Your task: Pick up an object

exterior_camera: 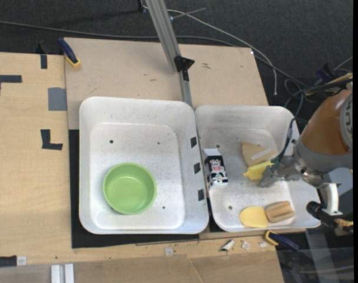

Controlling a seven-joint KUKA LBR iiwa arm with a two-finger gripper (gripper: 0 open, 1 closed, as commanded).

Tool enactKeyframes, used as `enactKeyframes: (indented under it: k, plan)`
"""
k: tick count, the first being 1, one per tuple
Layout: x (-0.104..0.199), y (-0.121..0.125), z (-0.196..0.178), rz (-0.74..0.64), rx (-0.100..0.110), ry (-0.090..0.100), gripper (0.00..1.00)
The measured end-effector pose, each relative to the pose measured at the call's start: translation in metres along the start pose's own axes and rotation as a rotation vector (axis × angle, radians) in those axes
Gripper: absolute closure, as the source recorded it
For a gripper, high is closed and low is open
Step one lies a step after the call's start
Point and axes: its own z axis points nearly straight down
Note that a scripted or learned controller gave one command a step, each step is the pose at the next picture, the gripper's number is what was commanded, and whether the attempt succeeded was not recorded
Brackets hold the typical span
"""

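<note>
The right bin holds several objects. A small black and white box lies by its left wall. A tan wedge sits mid-bin, with a yellow banana-like piece just below it. Near the front wall a flat yellow disc touches a tan wooden block. My gripper is low in the right bin, right against the yellow piece's right end and above the wooden block. Nothing can be seen held in it. The arm's orange band hangs over the bin's right edge.
The left bin contains a green bowl at its front left. A slanted metal pole runs from the top down to the seam between the bins. Blue and yellow clamps sit at the bench's far left corner and front right.
</note>
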Motion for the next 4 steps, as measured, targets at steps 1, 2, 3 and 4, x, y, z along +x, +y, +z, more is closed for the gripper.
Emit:
enactKeyframes:
  k: [1, 2, 3, 4]
  plan:
    - [0.010, 0.004, -0.059, -0.003, -0.008, -0.003, 1.00]
    - [0.011, 0.015, -0.110, -0.002, -0.007, -0.003, 1.00]
    - [0.011, 0.016, -0.153, -0.002, -0.009, -0.005, 1.00]
    - [0.066, 0.028, -0.140, -0.006, -0.003, -0.003, 1.00]
